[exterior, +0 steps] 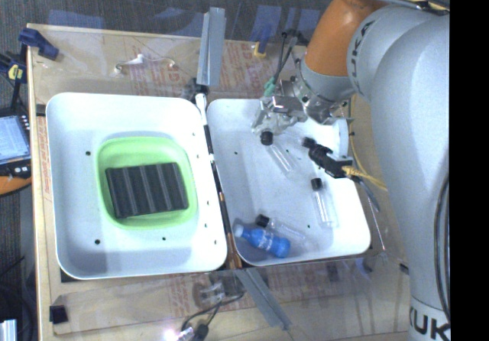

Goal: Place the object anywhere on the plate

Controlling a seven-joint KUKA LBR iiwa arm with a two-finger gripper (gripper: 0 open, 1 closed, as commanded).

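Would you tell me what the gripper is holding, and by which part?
It cannot be told: the gripper sits low over a clear vial in the right bin.

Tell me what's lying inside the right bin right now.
In the right bin: a blue bottle by the near wall and clear tubes with black caps. The arm covers the bin's far right corner.

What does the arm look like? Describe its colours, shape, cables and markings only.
The arm is thick, rounded and light grey, with an orange band above the wrist. Black letters "KU" mark its base at lower right. The gripper is a compact silver metal assembly with black parts; thin dark and green cables run along it.
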